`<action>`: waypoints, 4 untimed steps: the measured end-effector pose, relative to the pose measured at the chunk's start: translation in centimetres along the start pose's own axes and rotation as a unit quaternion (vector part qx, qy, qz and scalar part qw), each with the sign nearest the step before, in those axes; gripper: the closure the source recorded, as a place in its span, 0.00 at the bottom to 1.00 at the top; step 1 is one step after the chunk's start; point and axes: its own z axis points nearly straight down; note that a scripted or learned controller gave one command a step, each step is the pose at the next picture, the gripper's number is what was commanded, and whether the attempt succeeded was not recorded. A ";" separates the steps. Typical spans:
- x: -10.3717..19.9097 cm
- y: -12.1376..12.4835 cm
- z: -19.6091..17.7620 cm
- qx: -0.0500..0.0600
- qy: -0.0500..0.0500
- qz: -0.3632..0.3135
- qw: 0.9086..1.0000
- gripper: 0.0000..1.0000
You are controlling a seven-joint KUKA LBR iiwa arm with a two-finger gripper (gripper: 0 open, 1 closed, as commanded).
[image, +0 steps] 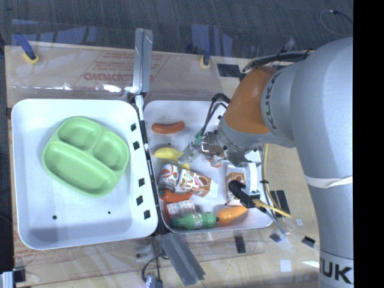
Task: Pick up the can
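Camera view, looking down at a slant. Bench [72,71] carries two shallow white bins side by side.

Left bin [24,179]: one green divided plate [86,155] with three compartments, lying flat in the bin's upper middle, apart from all walls.

Right bin [180,110]: crowded, mostly in the lower half.
- Sausage [168,126] lies crosswise near the far wall, apart from the other items.
- Banana [167,154] lies below it, close to the bin's left wall.
- Can [170,174], printed red and white, lies on its side just under the banana, by the left wall of the right bin. Print too small to read.
- Printed carton [197,183] lies just right of the can and seems to touch it.
- Red, pepper-like piece [177,196] lies under the can and carton.
- Small printed box [180,207] sits below that.
- Dark green bottle [196,221] lies along the near wall.
- Orange carrot [231,213] lies just right of the bottle.
- White packet [236,176] with brown print lies toward the right wall.

Arm [312,101], grey with an orange band [255,104], reaches in from the right and bends over the right bin. Gripper [195,150] hangs low over the bin's middle, just right of the banana and above the carton. It is near the can but apart from it. Whether the gripper is wide, narrow or holding anything cannot be told, because its metal parts blend into the clutter beneath.
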 end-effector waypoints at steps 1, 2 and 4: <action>2.9 -3.5 2.0 -0.001 0.000 0.011 1.000 0.00; 2.9 -3.5 1.2 0.000 0.000 0.009 1.000 1.00; -0.6 5.9 1.9 -0.001 0.000 0.025 1.000 0.00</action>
